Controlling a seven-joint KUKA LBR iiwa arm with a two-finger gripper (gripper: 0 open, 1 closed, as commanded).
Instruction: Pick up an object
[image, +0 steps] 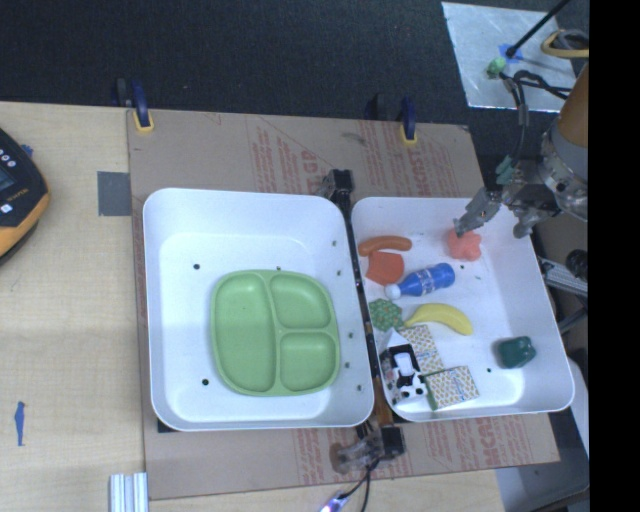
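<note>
progress: nothing lifted yet, every object lies on a bin floor. Pick not done.
hand: hand (478, 226) sits over the far part of the right bin (545, 300), fingers spread and pointing down, nothing between them. One fingertip (463, 229) looks just above or touching the pink block (464, 246); can't tell which.
likely target: pink block, judging by where the hand is. Left to do: close on it, lift clear.
other candidates in right bin: sausage (385, 243), orange lump (385, 266), blue bottle (422, 281) on its side, banana (441, 318), green leafy piece (385, 314), dark green lump (516, 350), two small cartons (440, 385) and a black-and-white toy (401, 368) at the near-left corner.
left bin: left bin (170, 300) holds a green divided plate (274, 332), lying flat.
surface: both bins sit on cardboard (250, 160) clipped at its far edge, on a wooden worktop (60, 330).
room: dark floor beyond the worktop, cables and a pale sheet (480, 50) at far right, yellow-black device (15, 195) at the left edge.
risk: block sits apart from its neighbours, so the close should be clean.
</note>
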